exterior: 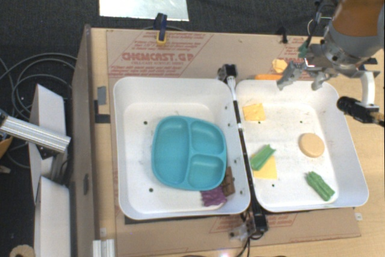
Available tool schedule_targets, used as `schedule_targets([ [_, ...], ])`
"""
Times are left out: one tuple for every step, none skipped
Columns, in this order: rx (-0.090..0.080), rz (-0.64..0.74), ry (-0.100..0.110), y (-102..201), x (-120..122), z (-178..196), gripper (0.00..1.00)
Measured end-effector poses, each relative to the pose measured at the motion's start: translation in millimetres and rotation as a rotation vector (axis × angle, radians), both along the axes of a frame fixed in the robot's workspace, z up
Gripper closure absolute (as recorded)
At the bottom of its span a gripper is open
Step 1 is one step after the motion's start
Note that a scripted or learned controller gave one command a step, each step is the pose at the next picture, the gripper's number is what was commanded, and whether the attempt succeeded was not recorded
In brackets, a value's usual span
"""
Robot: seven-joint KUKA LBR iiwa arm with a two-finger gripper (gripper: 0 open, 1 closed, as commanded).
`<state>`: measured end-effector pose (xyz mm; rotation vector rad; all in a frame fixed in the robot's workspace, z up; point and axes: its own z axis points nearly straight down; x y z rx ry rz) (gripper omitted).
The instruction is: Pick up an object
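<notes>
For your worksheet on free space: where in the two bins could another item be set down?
Left bin: the bare strip along its far wall beyond the teal divided plate, and its left margin. Right bin: the middle floor between the yellow square and tan disc. Crowded: the purple piece by the plate, and the right bin's near side.

Red print "CHEMCAST GP" on cardboard sheet (180, 51) behind the bins, smaller lines unreadable

Bench (180, 51) bearing two white bins (129, 129)
</notes>
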<state>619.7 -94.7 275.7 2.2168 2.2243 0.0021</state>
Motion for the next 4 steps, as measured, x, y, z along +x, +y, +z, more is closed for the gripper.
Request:
schedule_targets([
  [0.001, -0.004, 0.013, -23, -12, -169, 0.00],
  [0.003, 0.004, -0.007, -21, 53, -187, 0.00],
  [0.002, -0.005, 0.011, -12, -57, -192, 0.00],
  [-0.004, 0.001, -0.008, -41, 1, -155, 0.00],
])
